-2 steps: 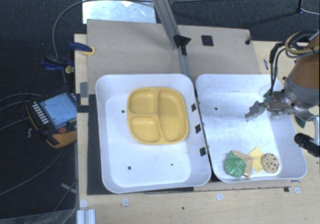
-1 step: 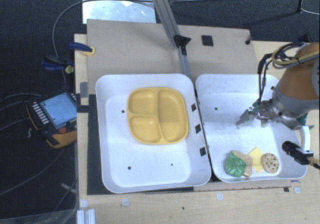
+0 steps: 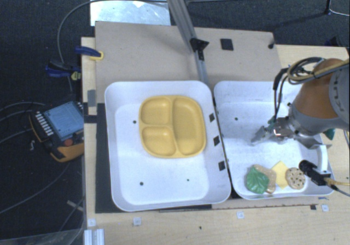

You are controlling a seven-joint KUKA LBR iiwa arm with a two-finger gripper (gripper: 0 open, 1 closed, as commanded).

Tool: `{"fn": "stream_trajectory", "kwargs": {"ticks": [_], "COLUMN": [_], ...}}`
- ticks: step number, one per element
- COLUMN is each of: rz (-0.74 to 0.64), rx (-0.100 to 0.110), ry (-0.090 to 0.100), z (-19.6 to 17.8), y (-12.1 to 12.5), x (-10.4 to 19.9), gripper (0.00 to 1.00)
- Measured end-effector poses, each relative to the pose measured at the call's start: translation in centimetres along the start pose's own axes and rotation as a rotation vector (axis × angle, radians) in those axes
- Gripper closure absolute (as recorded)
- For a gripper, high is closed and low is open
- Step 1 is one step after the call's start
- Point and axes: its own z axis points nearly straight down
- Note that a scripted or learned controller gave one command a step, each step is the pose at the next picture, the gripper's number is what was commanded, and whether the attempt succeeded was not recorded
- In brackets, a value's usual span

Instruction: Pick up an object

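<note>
The right bin (image 3: 240,101) holds three small items along its near edge: a green leafy piece (image 3: 256,180), a pale yellow wedge (image 3: 280,173) and a round speckled cookie (image 3: 295,178). My gripper (image 3: 284,139) hangs over the middle of this bin, a little above and behind those items. Its grey fingers (image 3: 259,136) are spread apart, so it is open, with nothing between them. The grey arm with its orange band (image 3: 317,93) comes in from the right.
A yellow divided plate (image 3: 172,126) lies in the left bin (image 3: 126,178). A slanted metal pole (image 3: 180,9) crosses the back of the bench. Cables and a blue-screened handset (image 3: 60,123) lie on the floor to the left.
</note>
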Motion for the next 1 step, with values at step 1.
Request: {"fn": "stream_trajectory", "kwargs": {"ticks": [1], "rz": [0.0], "rx": [-0.008], "ry": [-0.005], "z": [-1.32], "y": [0.22], "x": [-0.15], "gripper": [1.0]}}
